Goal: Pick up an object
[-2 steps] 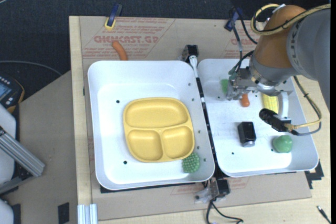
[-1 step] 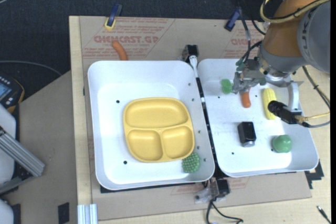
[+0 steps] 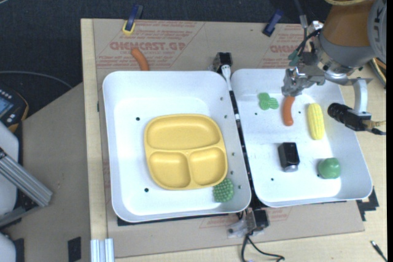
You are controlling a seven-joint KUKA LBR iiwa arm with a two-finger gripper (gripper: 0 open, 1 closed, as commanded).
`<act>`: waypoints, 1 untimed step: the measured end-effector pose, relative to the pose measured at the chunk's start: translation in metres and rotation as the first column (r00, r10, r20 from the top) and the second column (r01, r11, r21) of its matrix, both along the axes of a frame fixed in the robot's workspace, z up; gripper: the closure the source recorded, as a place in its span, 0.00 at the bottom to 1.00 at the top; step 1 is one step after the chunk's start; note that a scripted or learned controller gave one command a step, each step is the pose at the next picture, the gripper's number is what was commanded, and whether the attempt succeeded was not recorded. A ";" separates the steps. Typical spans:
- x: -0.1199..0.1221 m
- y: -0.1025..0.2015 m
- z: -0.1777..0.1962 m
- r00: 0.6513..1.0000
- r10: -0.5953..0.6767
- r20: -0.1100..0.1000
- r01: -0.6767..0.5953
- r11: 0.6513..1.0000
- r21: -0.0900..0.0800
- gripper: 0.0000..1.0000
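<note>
The right bin (image 3: 307, 193) holds a small green piece (image 3: 268, 101), an orange sausage-shaped toy (image 3: 287, 112), a yellow corn cob (image 3: 315, 121), a black block (image 3: 288, 155) and a green round toy (image 3: 330, 168). My gripper (image 3: 292, 90) hangs over the bin's far part, directly above the upper end of the orange toy. Its tip meets or nearly meets that end. Whether it grips the toy is hidden from this angle. The green piece lies just to its left.
The left bin (image 3: 123, 132) carries a yellow divided plate (image 3: 184, 150) and a green bumpy ball (image 3: 223, 191) at its near right corner. Another orange toy (image 3: 140, 59) lies on the cardboard behind it. Clamps (image 3: 131, 20) sit on the board's far edge.
</note>
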State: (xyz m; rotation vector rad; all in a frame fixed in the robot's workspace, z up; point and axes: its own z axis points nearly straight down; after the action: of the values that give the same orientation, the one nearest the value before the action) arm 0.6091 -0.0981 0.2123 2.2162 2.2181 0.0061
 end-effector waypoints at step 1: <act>0.001 0.000 0.014 1.000 0.000 -0.002 0.000 1.000 0.000 1.00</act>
State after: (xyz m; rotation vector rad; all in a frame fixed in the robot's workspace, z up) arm 0.6102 -0.0981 0.2262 2.2176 2.2190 0.0044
